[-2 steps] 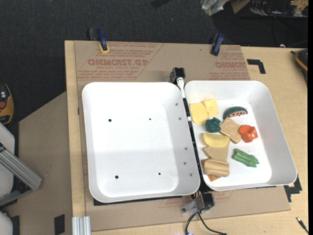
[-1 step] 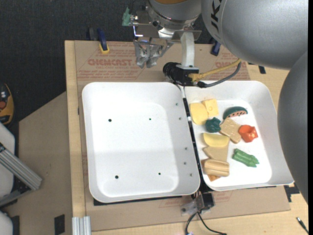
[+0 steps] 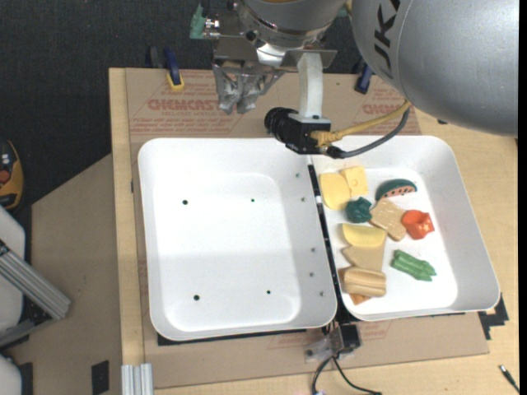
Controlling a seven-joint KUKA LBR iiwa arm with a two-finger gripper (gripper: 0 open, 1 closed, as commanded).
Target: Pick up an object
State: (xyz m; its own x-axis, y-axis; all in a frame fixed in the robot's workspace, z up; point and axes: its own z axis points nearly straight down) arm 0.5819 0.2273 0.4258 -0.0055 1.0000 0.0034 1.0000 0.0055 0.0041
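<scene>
Lying in the right bin [image 3: 461,179], the small toy foods look light, stiff and slick, the red piece [image 3: 417,224] graspable across its sides, while the claw [image 3: 239,95] hangs beyond the left bin [image 3: 156,220], apparently clenched, holding nothing.

One fixed camera, set high above the bench and tilted down on it.

It looks down at a slant on both white bins: the left bin [image 3: 222,245] near the middle of the frame, the right bin [image 3: 461,220] toward the right edge. The bench's far edge lies near the top of the frame and its near edge at the bottom. The grey arm [image 3: 445,39] enters from the upper right, close under the lens and large in the frame, cut off by the top edge.
</scene>
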